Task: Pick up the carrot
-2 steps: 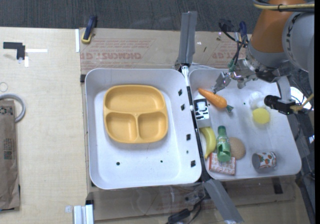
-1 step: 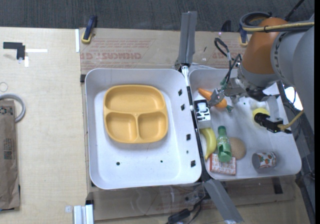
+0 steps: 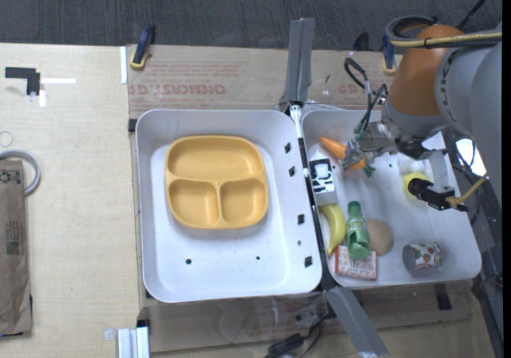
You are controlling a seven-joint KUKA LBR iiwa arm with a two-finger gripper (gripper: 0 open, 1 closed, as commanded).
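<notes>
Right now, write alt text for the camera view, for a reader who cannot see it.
A grey and orange arm reaches in from the right, its end effector down over a carrot at the upper left of the right bin. That bin also holds a banana, green bottle and can; the left bin holds a yellow tray.

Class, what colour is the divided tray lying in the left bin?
Yellow-orange, plain with no pattern: the divided tray shows best in the camera view, lying in the left bin.

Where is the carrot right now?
The carrot lies in the right bin, at its upper left, right by the gripper and above the banana.
</notes>
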